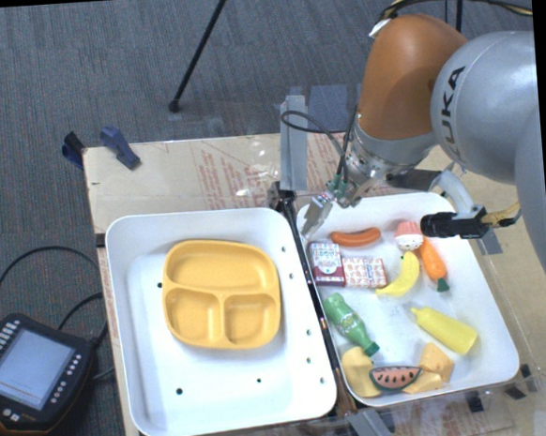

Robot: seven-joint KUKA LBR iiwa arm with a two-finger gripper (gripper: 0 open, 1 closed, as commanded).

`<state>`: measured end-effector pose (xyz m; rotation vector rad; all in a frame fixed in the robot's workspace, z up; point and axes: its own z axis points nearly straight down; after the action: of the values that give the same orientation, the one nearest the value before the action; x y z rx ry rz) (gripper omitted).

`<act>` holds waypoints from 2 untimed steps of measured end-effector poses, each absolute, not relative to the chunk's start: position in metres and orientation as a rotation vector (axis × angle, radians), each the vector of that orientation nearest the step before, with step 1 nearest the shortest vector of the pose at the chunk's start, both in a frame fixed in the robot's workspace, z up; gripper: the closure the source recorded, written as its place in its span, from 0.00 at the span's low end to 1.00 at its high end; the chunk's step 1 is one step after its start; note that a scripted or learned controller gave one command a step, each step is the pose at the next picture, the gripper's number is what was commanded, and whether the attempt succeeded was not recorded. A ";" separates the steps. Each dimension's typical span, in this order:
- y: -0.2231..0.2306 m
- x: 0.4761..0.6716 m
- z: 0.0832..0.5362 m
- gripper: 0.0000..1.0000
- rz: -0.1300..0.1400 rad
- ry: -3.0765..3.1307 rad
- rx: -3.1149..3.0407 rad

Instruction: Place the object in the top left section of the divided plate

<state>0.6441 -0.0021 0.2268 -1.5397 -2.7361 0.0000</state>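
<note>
The yellow divided plate [222, 293] lies in the left white bin [143, 364], with one wide section at the back and two smaller ones in front, all bare. My gripper [321, 208] hangs over the back left corner of the right bin [494, 336], just behind a toy sausage [357, 237] and a small red and white carton [326, 263]. Its fingers stand open with nothing between them. It is well to the right of the plate, past the rims where the two bins meet.
The right bin also holds a second carton [364, 272], a banana [402, 277], a carrot [433, 261], a green bottle [347, 321], a yellow bottle [445, 329], a watermelon slice [396, 377] and cheese wedges [435, 364]. A teach pendant [26, 368] lies on the floor at left.
</note>
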 end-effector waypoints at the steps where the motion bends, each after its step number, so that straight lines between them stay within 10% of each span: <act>1: 0.010 0.644 0.238 0.00 0.000 -2.614 -1.741; 2: 0.090 0.585 0.204 0.00 0.004 -2.770 -1.472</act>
<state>0.5855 0.0905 0.2043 -1.4721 -2.7704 0.0037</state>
